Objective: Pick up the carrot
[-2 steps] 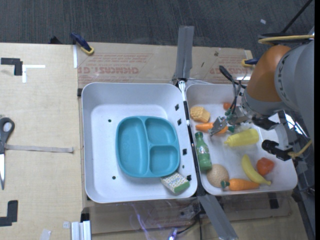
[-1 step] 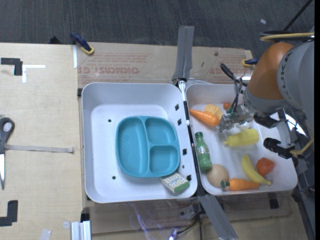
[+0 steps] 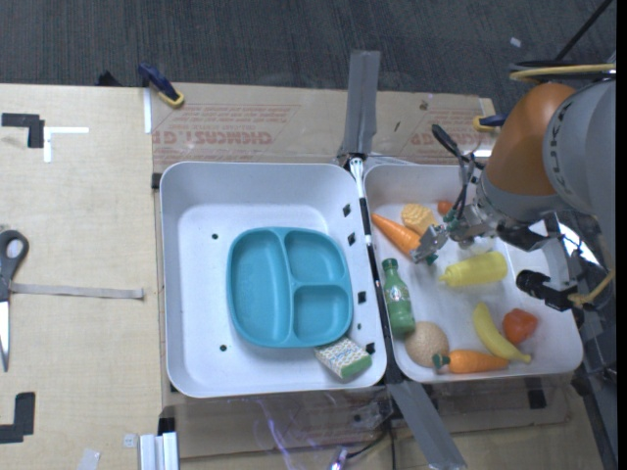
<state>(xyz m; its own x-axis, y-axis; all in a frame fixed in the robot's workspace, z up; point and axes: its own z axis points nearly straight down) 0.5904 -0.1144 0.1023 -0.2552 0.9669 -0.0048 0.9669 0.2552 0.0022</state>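
Observation:
Two carrots lie in the right bin (image 3: pixel 563 355). One carrot (image 3: pixel 395 232) rests slanted near the bin's left wall, and the other carrot (image 3: pixel 477 362) lies along the front wall beside a brown round item (image 3: pixel 426 343). My gripper (image 3: pixel 429 249) hangs low over the bin, right at the lower right end of the slanted carrot. Nothing is lifted off the bin floor.
In the right bin, a green bottle (image 3: pixel 397 298) lies below the slanted carrot, with a yellow piece (image 3: pixel 475 269), a banana (image 3: pixel 493 333), a red fruit (image 3: pixel 519 324) and a ridged yellow item (image 3: pixel 419 216) around it. The left bin (image 3: pixel 186 262) holds a blue divided plate (image 3: pixel 291 287) and a sponge (image 3: pixel 345 358).

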